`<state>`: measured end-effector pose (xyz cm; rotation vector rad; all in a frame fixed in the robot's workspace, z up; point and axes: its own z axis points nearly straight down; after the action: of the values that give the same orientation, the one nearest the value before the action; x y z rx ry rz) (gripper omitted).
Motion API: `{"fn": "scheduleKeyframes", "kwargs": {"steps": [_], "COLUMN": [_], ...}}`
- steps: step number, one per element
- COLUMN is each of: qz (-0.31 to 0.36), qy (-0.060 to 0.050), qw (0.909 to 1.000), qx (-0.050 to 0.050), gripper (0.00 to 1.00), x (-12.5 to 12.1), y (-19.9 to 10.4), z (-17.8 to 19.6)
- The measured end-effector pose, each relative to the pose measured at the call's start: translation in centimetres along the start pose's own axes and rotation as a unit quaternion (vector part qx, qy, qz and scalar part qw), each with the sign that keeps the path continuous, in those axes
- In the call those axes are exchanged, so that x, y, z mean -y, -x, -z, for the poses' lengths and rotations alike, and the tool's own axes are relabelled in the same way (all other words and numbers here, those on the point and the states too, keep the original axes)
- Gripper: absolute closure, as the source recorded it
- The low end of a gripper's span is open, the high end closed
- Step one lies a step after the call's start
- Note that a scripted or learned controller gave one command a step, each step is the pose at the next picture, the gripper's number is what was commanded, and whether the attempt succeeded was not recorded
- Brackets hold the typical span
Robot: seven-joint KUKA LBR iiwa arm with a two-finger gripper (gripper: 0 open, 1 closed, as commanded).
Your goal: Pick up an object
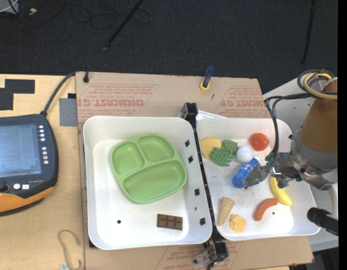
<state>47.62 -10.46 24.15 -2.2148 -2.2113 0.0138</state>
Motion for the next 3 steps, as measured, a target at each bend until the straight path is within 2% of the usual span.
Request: {"fn": "scheduleKeyframes", "kwargs": {"steps": [1,3], "qz": [0.001,0.001], "qy": [0.006,0.003], "qw": [1.0,1.0], "qx": [0.001,0.0], "gripper": [0.0,0.0], "x": [-0.2,-0.9], "y": [0.0,-0.8], "z": [0.6,-11.9]}}
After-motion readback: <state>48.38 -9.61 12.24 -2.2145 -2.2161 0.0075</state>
